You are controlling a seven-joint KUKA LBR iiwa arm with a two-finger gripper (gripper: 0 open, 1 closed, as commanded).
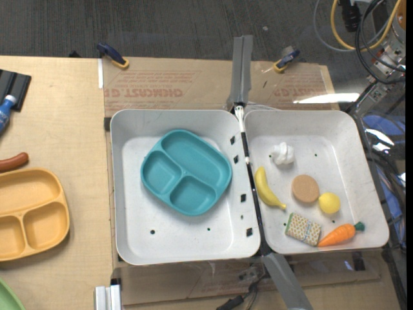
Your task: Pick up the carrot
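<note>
The carrot (337,234) lies in the near right corner of the right bin (348,128), its orange body slanting along the near wall with the green stub toward the right wall. Where it lies relative to the pincer, and how far the pincer is open or what it has hold of, cannot be told here. Just left of the carrot, and almost touching its tip, is a small patterned block (303,228). A little farther in sit a yellow lemon (329,203) and, beside it on the left, a tan round disc (305,188). A banana (268,188) lies along the left wall, and a crumpled white lump (281,153) lies beyond it toward the far wall. The left bin (129,237) holds a teal divided plate (186,171) near its middle. On the pale wooden bench (64,95) to the left rest a yellow divided tray (29,215) and, beyond it, a reddish sausage (13,162). Behind the bins lies a cardboard sheet (161,86) held at its far edge by two clamps (113,55), then dark carpet (161,11), with cables (368,18) hanging at the far right.
</note>
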